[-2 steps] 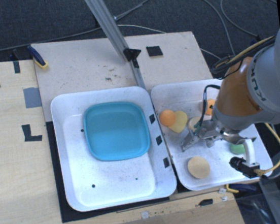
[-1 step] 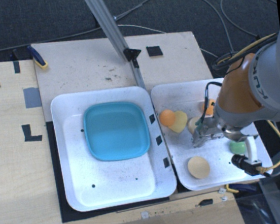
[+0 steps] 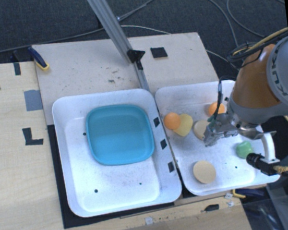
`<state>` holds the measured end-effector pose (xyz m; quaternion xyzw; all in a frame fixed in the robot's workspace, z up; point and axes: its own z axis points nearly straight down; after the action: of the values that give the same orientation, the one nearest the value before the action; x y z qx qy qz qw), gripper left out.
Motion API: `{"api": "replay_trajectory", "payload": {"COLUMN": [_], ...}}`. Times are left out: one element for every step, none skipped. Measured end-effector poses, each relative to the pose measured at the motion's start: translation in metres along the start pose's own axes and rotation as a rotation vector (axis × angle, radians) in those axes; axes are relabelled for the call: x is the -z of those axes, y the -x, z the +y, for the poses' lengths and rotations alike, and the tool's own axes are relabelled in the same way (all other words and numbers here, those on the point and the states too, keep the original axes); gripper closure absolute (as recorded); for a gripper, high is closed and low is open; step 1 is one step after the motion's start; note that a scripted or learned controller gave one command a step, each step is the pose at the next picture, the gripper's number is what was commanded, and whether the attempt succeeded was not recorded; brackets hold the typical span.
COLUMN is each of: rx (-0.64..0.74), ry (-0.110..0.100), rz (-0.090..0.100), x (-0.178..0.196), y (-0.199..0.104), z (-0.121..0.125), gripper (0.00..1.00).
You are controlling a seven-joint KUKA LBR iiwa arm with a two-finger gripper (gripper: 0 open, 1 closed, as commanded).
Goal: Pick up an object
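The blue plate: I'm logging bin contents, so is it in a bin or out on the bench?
In a bin. The blue plate lies flat inside the left bin, with the bin's white rim visible all round it.

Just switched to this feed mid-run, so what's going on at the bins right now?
The arm reaches in from the right with its gripper low over the right bin, beside a pale beige piece. Nothing is visibly lifted. Around it lie an orange ball touching a yellow piece, another orange piece, a green piece and a tan disc. The left bin holds a blue plate.
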<state>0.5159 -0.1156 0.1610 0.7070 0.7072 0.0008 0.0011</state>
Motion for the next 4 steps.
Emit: {"api": "replay_trajectory", "payload": {"rx": [0.000, 0.001, 0.005, 0.005], "ry": [0.000, 0.002, -0.003, -0.004], "rz": [0.000, 0.000, 0.002, 0.002], "x": [0.042, 0.101, 0.105, 0.106], "y": [-0.003, -0.009, -0.066, -0.124], "z": [0.000, -0.003, -0.003, -0.007], "gripper": [1.00, 1.00, 1.00, 1.00]}}
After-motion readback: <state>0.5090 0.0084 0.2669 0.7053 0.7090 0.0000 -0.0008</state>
